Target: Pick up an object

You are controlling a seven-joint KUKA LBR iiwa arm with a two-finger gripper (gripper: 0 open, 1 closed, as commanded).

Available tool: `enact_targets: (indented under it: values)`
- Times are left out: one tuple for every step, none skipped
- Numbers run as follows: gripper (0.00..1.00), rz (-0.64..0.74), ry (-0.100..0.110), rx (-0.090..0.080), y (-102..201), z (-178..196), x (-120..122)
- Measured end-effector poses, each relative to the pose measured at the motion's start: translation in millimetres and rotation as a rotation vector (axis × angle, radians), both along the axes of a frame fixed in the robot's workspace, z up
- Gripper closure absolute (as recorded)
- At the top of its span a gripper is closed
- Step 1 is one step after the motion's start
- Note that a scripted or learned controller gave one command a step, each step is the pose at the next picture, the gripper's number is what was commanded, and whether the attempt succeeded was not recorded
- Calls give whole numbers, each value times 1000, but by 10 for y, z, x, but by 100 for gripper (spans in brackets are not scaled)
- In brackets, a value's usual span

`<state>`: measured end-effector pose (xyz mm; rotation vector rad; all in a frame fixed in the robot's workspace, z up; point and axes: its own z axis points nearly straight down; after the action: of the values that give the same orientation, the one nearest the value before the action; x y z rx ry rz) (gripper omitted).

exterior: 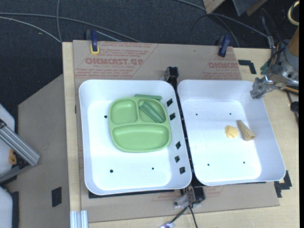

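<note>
**Even overhead light, soft picture**

The light falls evenly from above. The two white bins (216, 172) come out bright, close to washed out, with only faint shadows along their inner walls. The dark floor (38, 37) around the bench stays dim. Detail is soft overall, and the far right edge looks blurred and murky.

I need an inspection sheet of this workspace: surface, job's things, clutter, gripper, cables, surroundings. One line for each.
Surface: two white bins, left bin and right bin, on a cardboard sheet.
Job's things: green divided plate holding a green piece in left bin; yellow lump and tan cone in right bin.
Clutter: nothing seen.
Gripper: gripper at right bin's far right corner, holding nothing.
Cables: cables beyond the bench.
Surroundings: dark floor.
</note>
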<state>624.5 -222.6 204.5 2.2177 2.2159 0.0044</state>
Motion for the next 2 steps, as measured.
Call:
enact_targets:
  values:
    - [100,2,-1,0,-5,554,15]
    - [100,6,8,5,605,475,92]
